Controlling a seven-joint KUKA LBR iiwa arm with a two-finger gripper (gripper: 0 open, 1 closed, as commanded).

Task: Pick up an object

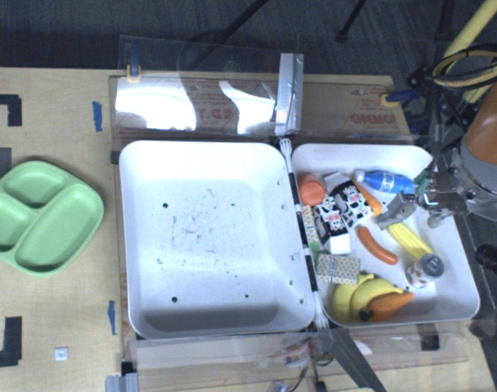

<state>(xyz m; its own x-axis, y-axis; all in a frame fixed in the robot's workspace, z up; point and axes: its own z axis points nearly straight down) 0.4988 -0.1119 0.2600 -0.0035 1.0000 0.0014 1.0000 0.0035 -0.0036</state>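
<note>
White right bin (457, 296) is crowding all the candidates together: blue bottle (387, 181) at its 12 o'clock, hot dog (376, 245) centre, bananas (356, 294) at 7. Tool (401, 210) is hovering above them, pinching nothing; spread indeterminable. Left bin (150, 170) is serving as the drop side.

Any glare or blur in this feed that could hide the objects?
Camera view: strong glare on the clear panel behind the left bin; the toys in the right bin are evenly lit and fairly sharp; the gripper looks slightly soft against the clutter.
</note>
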